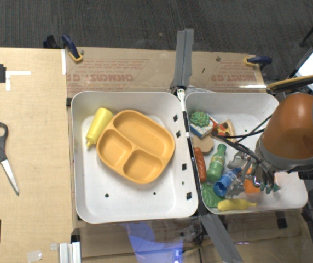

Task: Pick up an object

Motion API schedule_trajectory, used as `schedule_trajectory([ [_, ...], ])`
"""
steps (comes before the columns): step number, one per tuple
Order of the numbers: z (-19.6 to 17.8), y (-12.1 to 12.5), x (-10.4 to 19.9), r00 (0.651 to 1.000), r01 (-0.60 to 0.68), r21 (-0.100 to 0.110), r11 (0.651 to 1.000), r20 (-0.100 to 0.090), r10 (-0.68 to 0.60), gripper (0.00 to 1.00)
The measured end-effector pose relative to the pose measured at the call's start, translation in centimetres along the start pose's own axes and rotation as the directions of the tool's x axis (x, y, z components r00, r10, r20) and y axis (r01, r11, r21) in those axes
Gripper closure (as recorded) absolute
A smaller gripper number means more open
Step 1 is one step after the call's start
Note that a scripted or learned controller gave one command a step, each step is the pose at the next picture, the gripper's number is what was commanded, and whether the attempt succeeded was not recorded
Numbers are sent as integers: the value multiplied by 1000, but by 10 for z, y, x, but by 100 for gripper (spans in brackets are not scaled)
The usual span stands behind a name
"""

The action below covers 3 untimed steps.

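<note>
Claw [244, 175] crowded by blue cup [222, 186], green bottle [216, 163].

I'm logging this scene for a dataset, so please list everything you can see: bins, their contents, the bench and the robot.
White bins: 2, side by side; left bin, right bin.
Divided plate: 1, orange-yellow, three compartments, in left bin.
Yellow bottle: 1, lying at the plate's upper left edge.
Green bottle: 1, in right bin, middle.
Toy hot dog: 1, orange-red, along right bin's left wall.
Blue cup: 1, near the gripper.
Yellow toy: 1, at right bin's near wall.
Green-topped toy: 1, right bin's far left corner.
Scissors: 1, grey handles, on bench at left.
Blue clamps: 2, far edge;.
Arm: 1, orange and grey, over right bin.
Gripper: 1, low among the toys.
</note>
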<state>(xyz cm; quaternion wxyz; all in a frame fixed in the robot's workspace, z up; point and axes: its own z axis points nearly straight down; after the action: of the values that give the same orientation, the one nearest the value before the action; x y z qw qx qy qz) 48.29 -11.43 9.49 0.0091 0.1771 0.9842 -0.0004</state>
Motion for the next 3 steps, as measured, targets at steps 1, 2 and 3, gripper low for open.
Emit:
schedule_trajectory([
  [1, 4, 39, -84, 989, -145, 4, 989, -14, 145, 0],
  [2, 3, 13, -83, 997, -81, 4, 997, -14, 81, 0],
  [3, 4, -5, -50, 995, -98, 4, 995, -16, 98, 0],
])
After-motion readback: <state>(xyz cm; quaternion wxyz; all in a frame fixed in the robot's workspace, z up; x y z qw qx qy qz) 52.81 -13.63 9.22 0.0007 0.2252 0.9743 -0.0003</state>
